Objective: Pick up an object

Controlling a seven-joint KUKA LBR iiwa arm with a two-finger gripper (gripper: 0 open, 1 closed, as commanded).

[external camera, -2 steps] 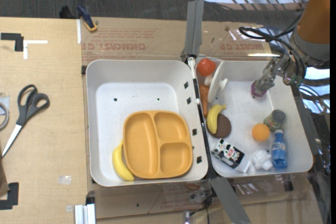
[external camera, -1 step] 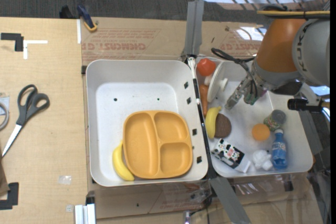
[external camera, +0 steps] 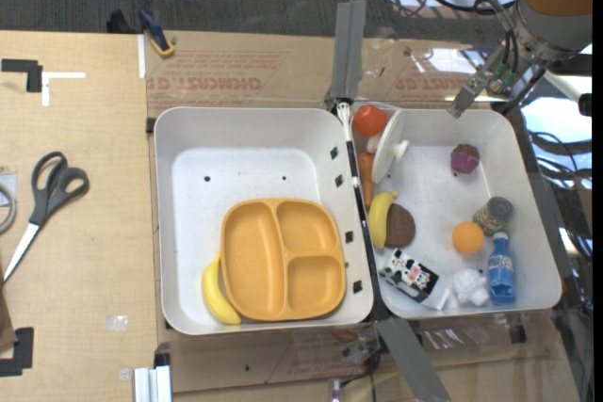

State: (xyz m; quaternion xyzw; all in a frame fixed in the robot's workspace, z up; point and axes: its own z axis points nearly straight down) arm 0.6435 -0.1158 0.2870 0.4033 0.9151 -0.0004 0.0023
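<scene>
The hand [external camera: 485, 82], empty and seemingly open, hovers at 1 o'clock above the right bin [external camera: 528, 202], so the approach step is in hand and next it must descend toward the purple cup [external camera: 464, 158]

Over in the right bin [external camera: 528, 202] the pickable bits lie scattered. A purple cup-like thing [external camera: 464, 158] sits toward one o'clock, an orange ball [external camera: 468, 238] at about four, with a blue bottle [external camera: 500, 269] just below it at five. A banana [external camera: 380, 217] curves along the nine o'clock wall, touching a brown lump [external camera: 399, 225]. A black-and-white cow-patterned box [external camera: 410, 276] lies tilted at seven.
</scene>
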